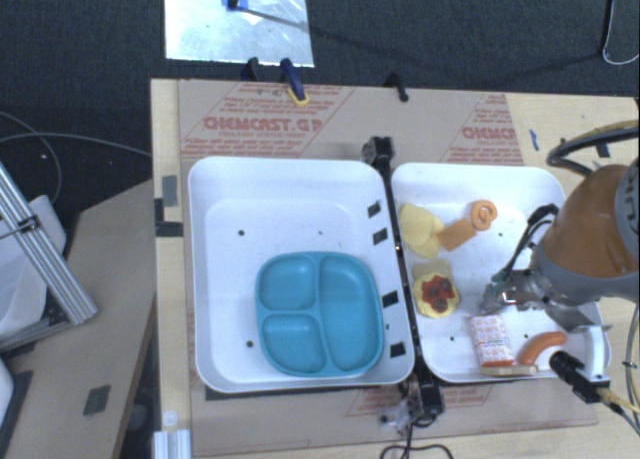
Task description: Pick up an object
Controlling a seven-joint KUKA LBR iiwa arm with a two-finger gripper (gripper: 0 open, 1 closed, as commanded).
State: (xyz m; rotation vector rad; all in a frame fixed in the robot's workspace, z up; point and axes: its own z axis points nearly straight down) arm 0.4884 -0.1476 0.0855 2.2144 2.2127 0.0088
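Observation:
The right bin holds several toy foods. A yellow lump and an orange carrot-like piece lie at its far left. A small round piece with a red topping sits near the divider. A pink and white packet and an orange sausage rest by the front wall. My gripper hangs low over the bin floor, between the red-topped piece and the packet, just above the packet's far end. Nothing is seen in its grasp.
The left bin bears a blue divided plate in its front half. The arm's orange band and grey wrist cover the right bin's right side. A black divider with clips runs between the bins.

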